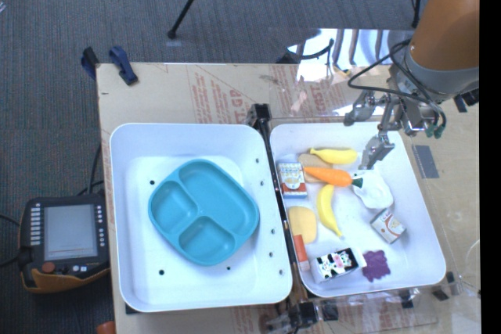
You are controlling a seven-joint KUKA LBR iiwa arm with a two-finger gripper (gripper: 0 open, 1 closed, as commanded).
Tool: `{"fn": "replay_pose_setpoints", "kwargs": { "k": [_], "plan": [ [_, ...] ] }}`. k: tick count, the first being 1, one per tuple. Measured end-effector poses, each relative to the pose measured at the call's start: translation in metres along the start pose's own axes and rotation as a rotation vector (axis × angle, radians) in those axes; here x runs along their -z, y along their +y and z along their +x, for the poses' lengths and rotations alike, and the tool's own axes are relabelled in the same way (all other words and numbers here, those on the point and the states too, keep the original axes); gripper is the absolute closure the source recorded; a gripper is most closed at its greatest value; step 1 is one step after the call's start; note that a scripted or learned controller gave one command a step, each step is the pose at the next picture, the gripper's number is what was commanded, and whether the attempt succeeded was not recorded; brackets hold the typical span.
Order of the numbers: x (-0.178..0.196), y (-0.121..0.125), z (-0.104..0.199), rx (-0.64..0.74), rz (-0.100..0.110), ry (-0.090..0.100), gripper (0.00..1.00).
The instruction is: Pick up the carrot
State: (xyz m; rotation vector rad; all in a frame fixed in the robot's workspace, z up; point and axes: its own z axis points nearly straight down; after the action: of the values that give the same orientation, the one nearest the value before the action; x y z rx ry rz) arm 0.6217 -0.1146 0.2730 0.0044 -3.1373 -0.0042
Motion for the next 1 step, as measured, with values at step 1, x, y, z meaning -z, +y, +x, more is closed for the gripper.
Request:
{"fn": "replay_pose_setpoints", "kwargs": {
  "k": [1],
  "plan": [
    [-0.1402,-0.017,-0.0086,-0.122,-0.003,0.015,0.0]
  ]
}}
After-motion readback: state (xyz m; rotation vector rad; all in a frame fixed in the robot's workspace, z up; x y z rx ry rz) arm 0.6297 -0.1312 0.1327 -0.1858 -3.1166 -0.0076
